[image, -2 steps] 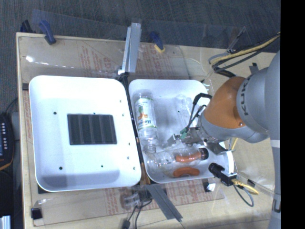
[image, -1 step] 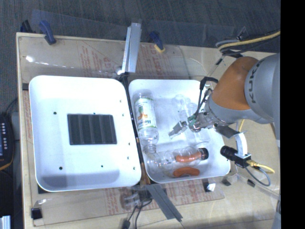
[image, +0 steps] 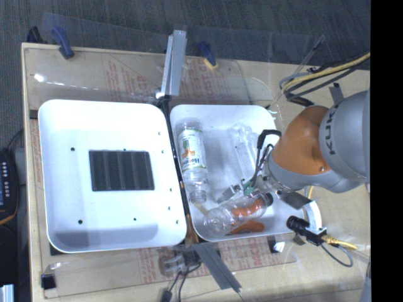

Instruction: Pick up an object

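1. The bench carries two shallow white bins side by side: the left bin shows a dark ribbed rectangular panel on its floor, and the right bin holds a cluster of bottles.
2. A clear plastic bottle with an orange-and-green label lies on its side along the right bin's left wall. Its long axis runs roughly top to bottom in the view, slightly tilted. Which end bears the cap cannot be told.
3. A second clear bottle, glossy and see-through with orange showing inside it, lies near the bin's lower edge. Its long axis runs from lower left to upper right, the rounded transparent end toward the lower left.
4. An orange, flat-looking piece lies just beside that bottle, against the bin's lower rim.
5. A third transparent bottle-like shape lies in the bin's upper right part; its outline is faint against the white plastic.
6. The grey arm with its orange band reaches in from the right, and the gripper sits low over the right bin, just above the lower clear bottle and touching or nearly touching it.
7. Whether the gripper is spread or closed cannot be told, nor whether anything is grasped.
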Controlling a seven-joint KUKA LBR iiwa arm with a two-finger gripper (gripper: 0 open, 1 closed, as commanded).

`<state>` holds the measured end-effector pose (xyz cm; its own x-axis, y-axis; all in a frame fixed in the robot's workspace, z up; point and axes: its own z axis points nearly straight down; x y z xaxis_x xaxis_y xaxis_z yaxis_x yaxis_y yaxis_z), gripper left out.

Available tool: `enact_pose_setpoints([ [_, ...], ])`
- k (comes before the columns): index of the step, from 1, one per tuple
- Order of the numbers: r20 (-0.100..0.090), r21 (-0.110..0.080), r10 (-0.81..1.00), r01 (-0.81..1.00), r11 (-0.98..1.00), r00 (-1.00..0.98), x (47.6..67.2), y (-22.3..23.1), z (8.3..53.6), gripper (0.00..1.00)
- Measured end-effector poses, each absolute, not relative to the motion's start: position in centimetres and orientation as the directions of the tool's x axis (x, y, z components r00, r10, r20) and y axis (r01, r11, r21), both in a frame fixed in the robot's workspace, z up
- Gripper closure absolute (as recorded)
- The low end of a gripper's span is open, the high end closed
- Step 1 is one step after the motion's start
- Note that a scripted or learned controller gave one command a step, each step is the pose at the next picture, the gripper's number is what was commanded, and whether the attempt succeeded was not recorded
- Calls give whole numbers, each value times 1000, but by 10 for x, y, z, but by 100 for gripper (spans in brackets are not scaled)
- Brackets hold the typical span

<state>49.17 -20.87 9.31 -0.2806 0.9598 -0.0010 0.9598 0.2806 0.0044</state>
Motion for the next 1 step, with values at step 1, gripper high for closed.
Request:
enact_pose_setpoints([
  [1,5,-4,987,987,162,-162,527,-208,91,0],
])
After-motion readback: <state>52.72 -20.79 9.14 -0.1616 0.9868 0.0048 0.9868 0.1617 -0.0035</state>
